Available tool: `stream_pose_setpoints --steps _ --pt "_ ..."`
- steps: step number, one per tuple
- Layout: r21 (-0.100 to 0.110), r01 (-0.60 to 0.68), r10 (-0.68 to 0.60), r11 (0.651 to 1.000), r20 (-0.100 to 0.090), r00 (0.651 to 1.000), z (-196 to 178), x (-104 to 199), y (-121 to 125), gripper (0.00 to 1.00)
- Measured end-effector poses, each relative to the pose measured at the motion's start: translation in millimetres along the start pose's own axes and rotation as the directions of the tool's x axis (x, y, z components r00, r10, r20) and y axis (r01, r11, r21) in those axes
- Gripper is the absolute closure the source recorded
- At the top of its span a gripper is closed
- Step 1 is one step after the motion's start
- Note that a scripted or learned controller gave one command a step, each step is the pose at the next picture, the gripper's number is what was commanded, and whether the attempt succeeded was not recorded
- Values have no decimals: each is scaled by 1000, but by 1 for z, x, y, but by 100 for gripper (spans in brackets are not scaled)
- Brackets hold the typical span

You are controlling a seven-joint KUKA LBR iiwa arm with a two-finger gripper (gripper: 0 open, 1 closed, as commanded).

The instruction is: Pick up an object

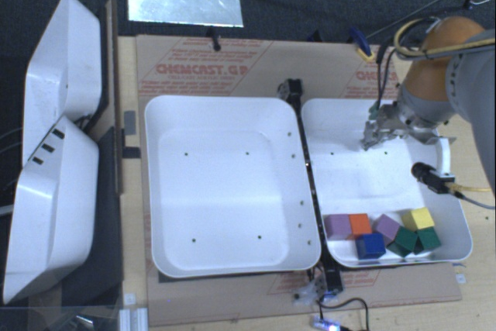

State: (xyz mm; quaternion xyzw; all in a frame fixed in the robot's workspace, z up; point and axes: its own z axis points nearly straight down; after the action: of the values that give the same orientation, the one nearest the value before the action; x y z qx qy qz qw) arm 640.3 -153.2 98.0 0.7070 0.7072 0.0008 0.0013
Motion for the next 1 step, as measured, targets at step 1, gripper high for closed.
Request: stream_pose_setpoints --steps 1 --pt "-3 0 0 1000 0 1000 -62 -2 6 100"
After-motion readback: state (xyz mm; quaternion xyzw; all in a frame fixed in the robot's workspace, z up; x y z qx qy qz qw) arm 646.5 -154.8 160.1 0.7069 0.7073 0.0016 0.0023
